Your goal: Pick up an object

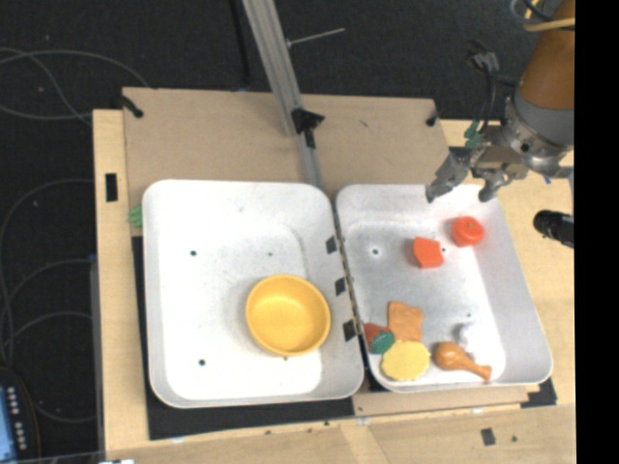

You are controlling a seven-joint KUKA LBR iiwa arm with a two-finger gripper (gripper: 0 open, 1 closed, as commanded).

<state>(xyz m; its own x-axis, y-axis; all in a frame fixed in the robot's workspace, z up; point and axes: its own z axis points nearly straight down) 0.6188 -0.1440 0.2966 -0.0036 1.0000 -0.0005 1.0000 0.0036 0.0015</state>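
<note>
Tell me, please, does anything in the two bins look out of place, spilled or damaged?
Nothing stands out. The yellow bowl sits upright in the left bin, and the small toys lie loose in the right bin, none spilled or broken.

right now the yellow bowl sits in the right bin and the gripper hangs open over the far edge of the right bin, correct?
Not quite. The camera view shows the yellow bowl in the left bin, not the right bin. The rest holds: the gripper hangs open over the right bin's far edge.
</note>
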